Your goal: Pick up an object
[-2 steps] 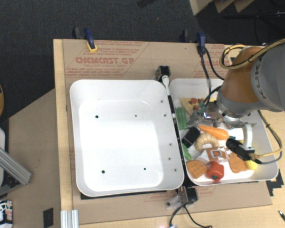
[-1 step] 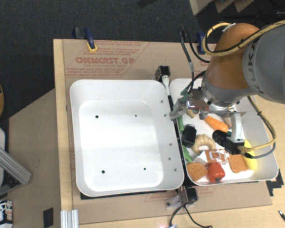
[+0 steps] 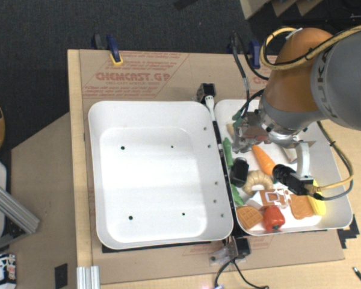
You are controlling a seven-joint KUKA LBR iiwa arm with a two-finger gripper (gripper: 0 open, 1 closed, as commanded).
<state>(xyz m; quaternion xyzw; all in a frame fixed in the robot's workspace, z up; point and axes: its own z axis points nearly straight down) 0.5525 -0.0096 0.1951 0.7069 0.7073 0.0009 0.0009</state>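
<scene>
Claw (image 3: 248, 136) sits low in the right bin (image 3: 224, 106), at its far corner beside the wall shared with the left bin (image 3: 150, 173). The wrist's bulk covers it from above, so we cannot tell whether the claw is apart or together, and nothing is seen held in it. We read the low placement as an approach to a pick, since all the graspable stock lies on this side. Just beside the claw, along the dividing wall, lies a green piece (image 3: 228, 152). Just beyond it, nearer the front of the bench (image 3: 138, 74), lies a toy carrot (image 3: 263, 157), tilted across the bin floor. These two are the closest candidates. Farther from the claw toward the front rim we note a small black item (image 3: 238, 172), a croissant-like pastry (image 3: 257, 180), a round waffle (image 3: 248, 217), a red pepper (image 3: 274, 218), a slice of toast (image 3: 301, 206) and a yellow block (image 3: 317, 205), packed close, several touching. On the claw's other side, past the dividing wall, the left bin has nothing in it. Judgement: crowding at the front favours trying the carrot or the green piece, which lie more apart.
</scene>
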